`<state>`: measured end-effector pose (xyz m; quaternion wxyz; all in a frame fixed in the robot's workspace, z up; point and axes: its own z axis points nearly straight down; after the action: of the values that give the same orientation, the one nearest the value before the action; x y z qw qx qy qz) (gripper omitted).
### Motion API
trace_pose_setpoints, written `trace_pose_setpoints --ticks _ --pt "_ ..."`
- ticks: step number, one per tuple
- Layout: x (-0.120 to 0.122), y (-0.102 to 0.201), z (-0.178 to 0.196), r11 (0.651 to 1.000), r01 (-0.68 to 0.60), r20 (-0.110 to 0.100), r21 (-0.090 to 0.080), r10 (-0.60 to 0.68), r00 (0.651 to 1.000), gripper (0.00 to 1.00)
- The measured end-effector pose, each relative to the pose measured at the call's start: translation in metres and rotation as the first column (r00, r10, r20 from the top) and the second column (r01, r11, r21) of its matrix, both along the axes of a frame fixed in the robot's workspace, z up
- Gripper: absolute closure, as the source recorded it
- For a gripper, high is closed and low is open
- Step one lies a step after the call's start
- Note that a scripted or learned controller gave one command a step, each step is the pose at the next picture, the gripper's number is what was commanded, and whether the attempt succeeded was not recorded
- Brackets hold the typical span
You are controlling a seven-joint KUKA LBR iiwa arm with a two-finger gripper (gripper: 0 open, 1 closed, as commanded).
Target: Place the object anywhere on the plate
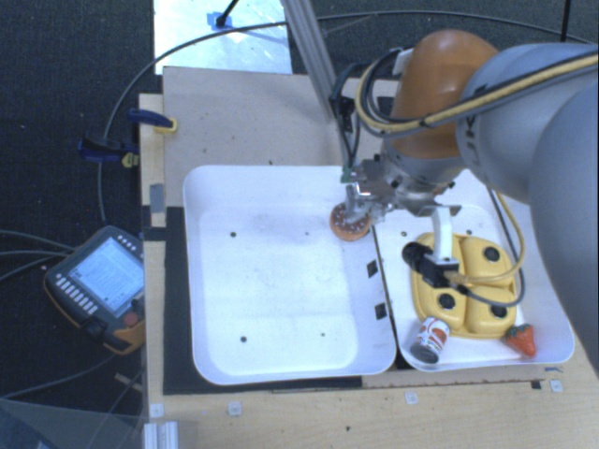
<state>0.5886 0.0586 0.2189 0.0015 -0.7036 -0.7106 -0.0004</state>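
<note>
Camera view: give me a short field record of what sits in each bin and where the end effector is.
end effector: low over the left bin's right edge, directly above the brown round object
brown round object: in the left bin, against its right wall
yellow plate: in the right bin
small can: right bin, at the plate's lower left corner
orange-red item: right bin, at the plate's lower right corner
task status: brown object not yet on the plate

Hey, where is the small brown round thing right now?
In the camera view the small brown round thing is at the far right rim of the left bin, right at the gripper, left of the yellow plate.
</note>
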Motion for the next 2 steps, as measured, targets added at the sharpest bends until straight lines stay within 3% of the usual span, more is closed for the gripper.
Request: trace_pose_setpoints --ticks 1,2 --pt "-0.025 0.052 -0.008 1.000 0.000 -0.001 -0.001 0.000 1.000 1.00" --pt "-0.049 0.096 0.008 1.000 0.000 0.001 0.001 0.000 1.000 1.00"
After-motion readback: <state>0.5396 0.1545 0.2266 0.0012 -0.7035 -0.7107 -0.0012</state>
